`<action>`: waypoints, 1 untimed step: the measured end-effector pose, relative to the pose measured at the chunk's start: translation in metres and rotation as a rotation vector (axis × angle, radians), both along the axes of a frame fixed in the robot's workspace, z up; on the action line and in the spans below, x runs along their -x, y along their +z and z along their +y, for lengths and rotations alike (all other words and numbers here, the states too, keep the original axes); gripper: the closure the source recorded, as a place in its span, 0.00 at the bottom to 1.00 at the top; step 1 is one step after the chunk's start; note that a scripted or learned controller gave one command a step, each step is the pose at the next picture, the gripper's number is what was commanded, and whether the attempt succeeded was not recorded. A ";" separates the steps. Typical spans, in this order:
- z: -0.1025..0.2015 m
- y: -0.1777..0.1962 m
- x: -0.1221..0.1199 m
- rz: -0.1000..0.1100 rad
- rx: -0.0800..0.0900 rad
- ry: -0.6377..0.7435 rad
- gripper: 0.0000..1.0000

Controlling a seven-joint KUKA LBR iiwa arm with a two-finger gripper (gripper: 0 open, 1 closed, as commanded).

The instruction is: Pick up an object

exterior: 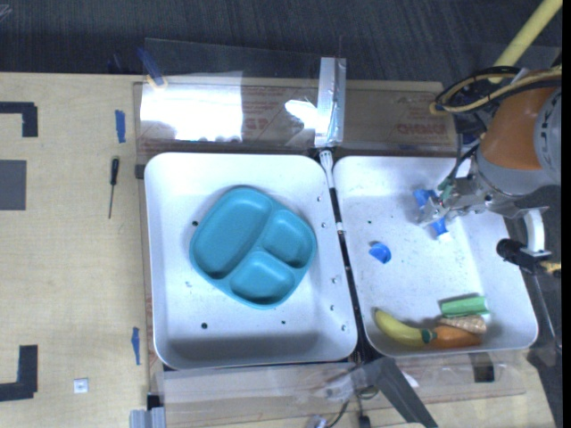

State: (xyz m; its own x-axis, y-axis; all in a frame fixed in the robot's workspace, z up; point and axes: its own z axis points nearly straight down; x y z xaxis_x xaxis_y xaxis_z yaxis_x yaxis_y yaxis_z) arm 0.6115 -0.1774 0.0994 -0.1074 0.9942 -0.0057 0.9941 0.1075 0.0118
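Note:
My gripper (431, 212) hangs over the upper middle of the right bin (500, 266), reaching in from the right. Its two blue fingertips (422, 197) stand apart, open, with nothing between them. A small blue object (380, 253) lies on the bin floor below and to the left of the gripper, apart from it. Along the bin's near edge lie a yellow banana (399, 328), an orange carrot-like piece (457, 333) and a green object (464, 306) just above it.
The left bin (169, 319) holds a teal divided plate (254, 246) in its middle. A clear plastic sheet (232, 105) and a metal bracket (330, 101) stand behind the bins. Cables (473, 87) loop above the arm at the right.

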 end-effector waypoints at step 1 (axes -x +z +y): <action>0.113 0.090 -0.018 0.002 -0.007 0.013 1.00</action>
